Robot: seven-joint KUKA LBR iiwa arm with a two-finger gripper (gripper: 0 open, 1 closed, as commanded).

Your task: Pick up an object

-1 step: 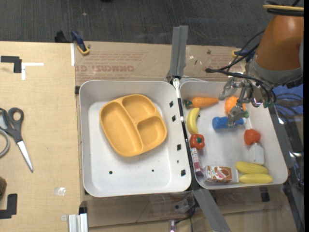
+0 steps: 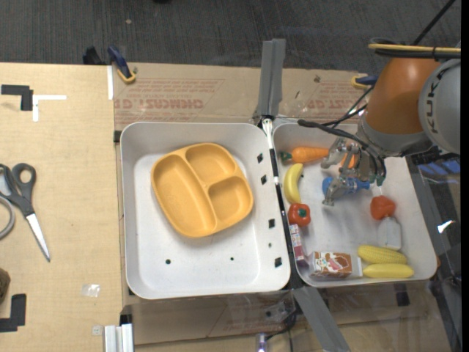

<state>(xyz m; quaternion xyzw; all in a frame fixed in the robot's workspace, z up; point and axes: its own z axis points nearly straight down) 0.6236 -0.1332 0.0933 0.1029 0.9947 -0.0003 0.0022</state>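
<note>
Gripper point(image 2: 344, 173) low in right bin point(image 2: 419, 210), over a blue object point(image 2: 352, 186) between carrot point(image 2: 309, 154) and tomato point(image 2: 382, 207). Finger state: cannot tell. Yellow divided plate point(image 2: 201, 188) in left bin point(image 2: 139, 218).

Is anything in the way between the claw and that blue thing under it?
Nothing visible is. The claw hangs right over the blue thing in the right bin. The banana and carrot lie off to the side.

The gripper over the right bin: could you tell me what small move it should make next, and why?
Probably a short descent. The two-finger gripper hangs over the small blue object in the shallow white right bin, with nothing visibly between its fingers, so lowering around that object seems sensible.
</note>
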